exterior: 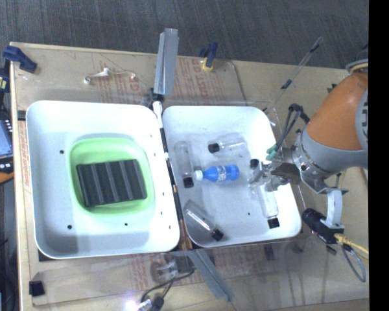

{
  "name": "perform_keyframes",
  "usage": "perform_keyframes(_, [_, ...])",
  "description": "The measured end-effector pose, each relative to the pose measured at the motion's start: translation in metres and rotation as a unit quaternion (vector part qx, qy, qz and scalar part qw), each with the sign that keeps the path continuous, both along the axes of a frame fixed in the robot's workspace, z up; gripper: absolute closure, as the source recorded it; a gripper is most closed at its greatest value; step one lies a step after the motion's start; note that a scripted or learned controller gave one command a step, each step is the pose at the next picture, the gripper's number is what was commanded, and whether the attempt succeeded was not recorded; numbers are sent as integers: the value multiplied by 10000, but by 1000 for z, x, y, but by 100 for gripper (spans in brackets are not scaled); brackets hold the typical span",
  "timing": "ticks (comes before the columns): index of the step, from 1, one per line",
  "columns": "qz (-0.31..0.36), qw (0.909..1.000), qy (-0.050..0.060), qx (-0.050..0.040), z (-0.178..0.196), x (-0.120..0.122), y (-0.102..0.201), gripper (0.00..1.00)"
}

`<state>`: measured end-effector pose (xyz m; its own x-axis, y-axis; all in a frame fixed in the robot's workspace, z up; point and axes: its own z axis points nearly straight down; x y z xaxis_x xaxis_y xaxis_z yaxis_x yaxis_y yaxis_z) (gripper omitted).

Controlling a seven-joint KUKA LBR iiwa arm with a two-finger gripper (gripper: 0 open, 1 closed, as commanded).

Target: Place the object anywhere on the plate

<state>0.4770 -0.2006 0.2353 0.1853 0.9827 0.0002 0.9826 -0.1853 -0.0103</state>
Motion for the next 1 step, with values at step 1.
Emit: perform_keyframes(1, [0, 10000, 0, -1, 0, 0, 0, 0])
